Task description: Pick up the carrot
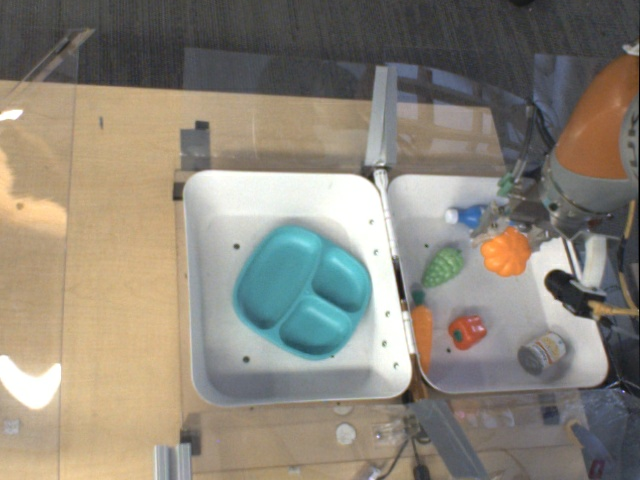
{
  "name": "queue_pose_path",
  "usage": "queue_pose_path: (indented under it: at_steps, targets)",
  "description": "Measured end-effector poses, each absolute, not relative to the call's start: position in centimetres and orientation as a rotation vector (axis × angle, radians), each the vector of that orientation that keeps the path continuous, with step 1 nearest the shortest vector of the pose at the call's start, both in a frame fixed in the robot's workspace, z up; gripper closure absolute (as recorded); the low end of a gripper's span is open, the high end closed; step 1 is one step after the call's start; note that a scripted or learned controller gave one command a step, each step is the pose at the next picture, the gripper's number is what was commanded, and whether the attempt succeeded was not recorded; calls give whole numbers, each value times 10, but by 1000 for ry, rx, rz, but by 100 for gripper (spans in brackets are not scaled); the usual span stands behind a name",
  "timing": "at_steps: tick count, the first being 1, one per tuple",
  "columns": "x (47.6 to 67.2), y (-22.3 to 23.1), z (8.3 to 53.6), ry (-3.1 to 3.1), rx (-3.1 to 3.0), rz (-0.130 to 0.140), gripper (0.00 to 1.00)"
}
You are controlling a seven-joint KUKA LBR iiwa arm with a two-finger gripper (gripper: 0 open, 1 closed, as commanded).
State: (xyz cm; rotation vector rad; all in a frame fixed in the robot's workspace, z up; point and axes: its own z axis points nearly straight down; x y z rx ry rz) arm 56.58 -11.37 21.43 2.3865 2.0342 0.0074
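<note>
Overhead: two shallow white plastic bins side by side on a pale wood bench (100, 298), with a metal divider bar running up from between them. Left bin (215, 368) has rounded corners and holds a teal tray (303, 290), smooth and glossy, blob-shaped, with three compartments, sitting tilted diagonally near the bin's middle. Right bin (580, 368) holds the small stuff. Carrot (422, 333) is orange, tapered, lying lengthwise against the bin's left wall at the near-left corner, well apart from the gripper. Just above it sits a green bumpy cone-ish piece (443, 266), looks like grapes or similar. Red pepper (467, 331) with a green stem end lies right of the carrot, near but not touching. A small metal can (542, 353) is tipped on its side at the near-right corner, lid end facing out. Blue-and-white bottle (466, 215) lies near the bin's far wall. Orange pumpkin (505, 252), ribbed and lobed, is right under the gripper (515, 223). Arm (600, 138) comes in from the right, its orange band big in frame, wrist over the far-right part of the right bin, cables trailing down the right side. Claw state: cannot tell, the fingers blur into the pumpkin and bottle area.
</note>
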Motion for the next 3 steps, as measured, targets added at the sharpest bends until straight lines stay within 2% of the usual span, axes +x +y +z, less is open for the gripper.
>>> queue_pose_path:
  at_steps: [1, 2, 3]
  targets:
    - [531, -34, 185, 2700, 1598, 5, 100]
    - [488, 17, 185, 2643, 1693, 5, 100]
    - [488, 89, 185, 2422, 1995, 7, 100]
